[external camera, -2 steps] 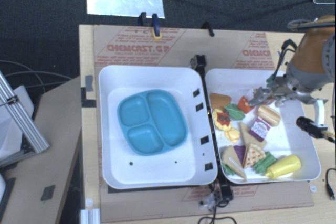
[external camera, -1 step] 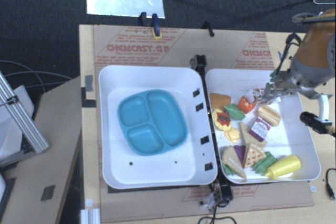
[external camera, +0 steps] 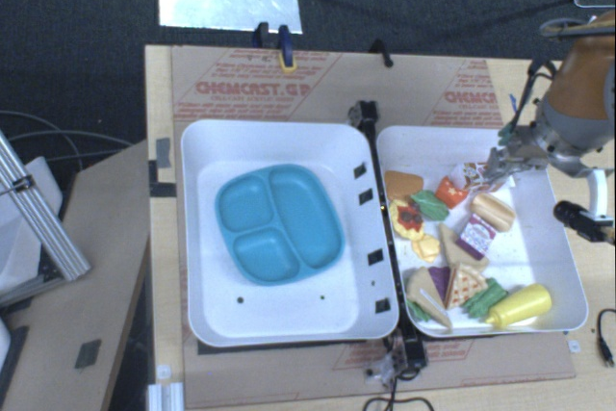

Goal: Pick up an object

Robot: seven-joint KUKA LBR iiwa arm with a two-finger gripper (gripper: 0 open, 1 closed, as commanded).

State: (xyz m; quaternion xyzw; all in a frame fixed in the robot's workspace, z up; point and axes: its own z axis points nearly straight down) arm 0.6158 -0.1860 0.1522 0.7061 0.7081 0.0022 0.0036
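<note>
Arm comes in from the right, bent down over the right bin (external camera: 558, 255), hand (external camera: 500, 164) low at its top edge by the hot dog (external camera: 492, 210); can't tell hand's state. Two white bins on counter (external camera: 241, 82): left bin (external camera: 207, 207) w/ one blue tray (external camera: 279, 222), right one w/ toy food, approx. a dozen pcs, incl. one yellow bottle (external camera: 520, 304).

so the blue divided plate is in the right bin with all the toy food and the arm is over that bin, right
Not quite. The blue divided plate lies alone in the left bin, not the right one. The toy food is heaped in the right bin, and the arm's end effector is over that bin, as the camera view shows.
</note>
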